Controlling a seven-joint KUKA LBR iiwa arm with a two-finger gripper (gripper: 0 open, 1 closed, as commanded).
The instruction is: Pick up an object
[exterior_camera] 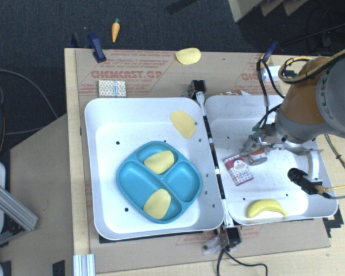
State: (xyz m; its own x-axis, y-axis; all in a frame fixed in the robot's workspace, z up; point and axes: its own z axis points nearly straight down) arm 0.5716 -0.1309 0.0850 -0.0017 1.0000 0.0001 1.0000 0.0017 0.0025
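My gripper [257, 148] is low inside the right bin [230, 105], near its middle, and the grey arm with its orange band [302, 99] reaches in from the right. A red and white packet [239, 169] lies flat on the bin floor just below and left of the gripper, touching or nearly touching it. A yellow banana [266, 209] rests near the bin's front wall. The wrist hides how the gripper stands, and I see nothing lifted off the floor.
The left bin [103, 125] holds a blue divided plate [126, 180] with two yellow pieces [159, 161] [157, 203], plus a yellow piece [183, 123] near its back right. On the bench behind lie a yellow lump [188, 56], a patterned packet [112, 88] and a blue clip [96, 48].
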